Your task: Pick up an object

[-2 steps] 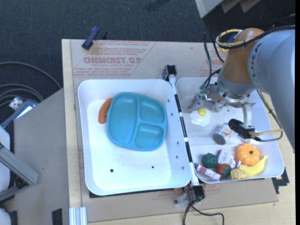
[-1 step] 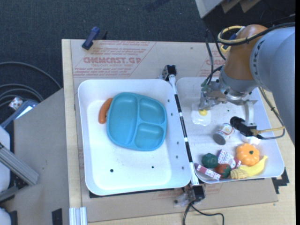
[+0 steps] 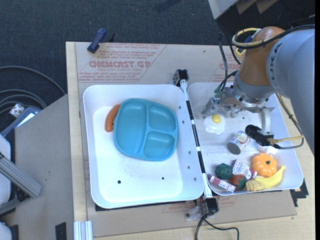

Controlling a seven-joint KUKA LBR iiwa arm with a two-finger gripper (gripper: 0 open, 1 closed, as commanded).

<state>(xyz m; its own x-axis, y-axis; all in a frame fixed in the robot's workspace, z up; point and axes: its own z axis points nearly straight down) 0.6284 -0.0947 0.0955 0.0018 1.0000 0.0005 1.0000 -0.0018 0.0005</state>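
My gripper (image 3: 218,105) hangs low over the back left part of the right bin (image 3: 287,134), just above a toy fried egg (image 3: 215,123). Nothing can be seen held in it. Right of the egg lies a small tin can (image 3: 237,142) on its side. At the front of that bin sit an orange pumpkin (image 3: 264,164), a yellow banana (image 3: 274,179), a corn cob (image 3: 254,185), a dark green vegetable (image 3: 224,170) and a red-and-white packet (image 3: 239,170).
The left bin (image 3: 140,184) holds a blue divided plate (image 3: 146,129) with an orange sausage (image 3: 110,118) at its left edge. A black-studded divider (image 3: 192,134) separates the bins. A blue clip (image 3: 96,40) lies on the board behind.
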